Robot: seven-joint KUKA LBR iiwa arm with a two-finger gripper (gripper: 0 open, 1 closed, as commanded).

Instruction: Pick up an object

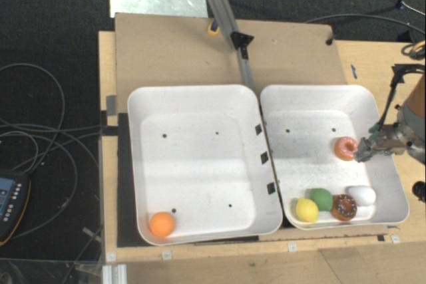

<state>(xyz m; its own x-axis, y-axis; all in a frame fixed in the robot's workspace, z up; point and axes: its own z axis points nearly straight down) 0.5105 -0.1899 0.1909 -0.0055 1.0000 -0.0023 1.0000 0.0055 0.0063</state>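
A pink frosted donut (345, 147) lies in the right bin (313, 110), near its right wall. My gripper (365, 149) reaches in from the right and sits just right of the donut, touching or nearly touching its edge. At the bin's front right a yellow ball (306, 209), a green ball (321, 198), a chocolate sprinkled donut (344, 207) and a white egg-shaped object (361, 195) cluster together. An orange ball (161, 224) rests in the front left corner of the left bin (193, 103).
A grey metal pole (219, 0) slants over the bench behind the bins. Black clips (263, 157) sit along the seam between the bins. Cables and a handheld controller (12, 203) lie on the dark floor to the left.
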